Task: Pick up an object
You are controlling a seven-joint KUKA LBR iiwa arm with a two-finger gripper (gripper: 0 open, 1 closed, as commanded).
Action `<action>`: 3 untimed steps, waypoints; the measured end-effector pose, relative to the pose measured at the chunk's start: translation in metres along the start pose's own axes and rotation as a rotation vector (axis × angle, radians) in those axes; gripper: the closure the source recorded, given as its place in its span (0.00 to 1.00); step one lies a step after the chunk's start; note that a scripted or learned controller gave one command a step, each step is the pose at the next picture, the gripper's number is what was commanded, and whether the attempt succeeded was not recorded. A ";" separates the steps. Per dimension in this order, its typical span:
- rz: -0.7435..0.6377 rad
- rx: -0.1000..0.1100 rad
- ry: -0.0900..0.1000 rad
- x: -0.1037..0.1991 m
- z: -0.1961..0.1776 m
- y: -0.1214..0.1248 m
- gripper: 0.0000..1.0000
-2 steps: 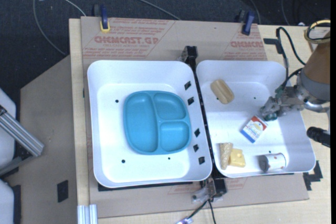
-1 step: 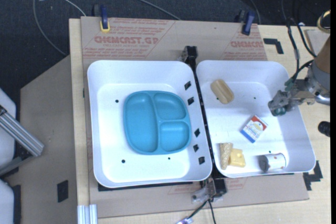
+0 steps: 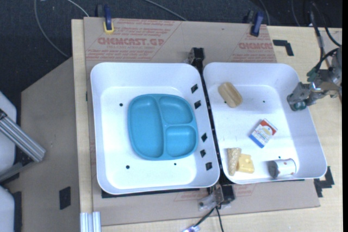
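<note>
The right bin [image 3: 304, 138] holds a tan bread roll [image 3: 230, 94] at its upper left and a small red, white and blue box [image 3: 263, 133] near the middle. A beige cracker with a yellow cheese wedge [image 3: 240, 162] lies at the bottom left. A white cylinder with a dark cap [image 3: 281, 167] rests on its side at the bottom right. My gripper [image 3: 298, 99] sits at the right bin's right rim, above the objects and apart from them all. Nothing shows between its fingers.
The left bin [image 3: 103, 117] holds a blue divided plate [image 3: 162, 126]. Black clips run down the divider [image 3: 202, 117] between the bins. Blue clamps [image 3: 108, 16] hold the cardboard sheet at the back. Cables lie on the dark floor behind the bench.
</note>
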State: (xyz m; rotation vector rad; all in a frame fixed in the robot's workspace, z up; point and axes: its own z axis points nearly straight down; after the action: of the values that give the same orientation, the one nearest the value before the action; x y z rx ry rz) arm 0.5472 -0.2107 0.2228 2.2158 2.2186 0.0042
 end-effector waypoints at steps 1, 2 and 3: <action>-0.004 0.008 0.006 0.051 0.008 -0.002 1.00; -0.004 0.009 0.005 0.106 0.006 -0.010 1.00; -0.005 0.006 0.005 0.152 0.003 -0.001 1.00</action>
State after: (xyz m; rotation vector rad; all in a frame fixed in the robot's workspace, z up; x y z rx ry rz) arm 0.5461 -0.0591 0.2197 2.2158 2.2290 0.0030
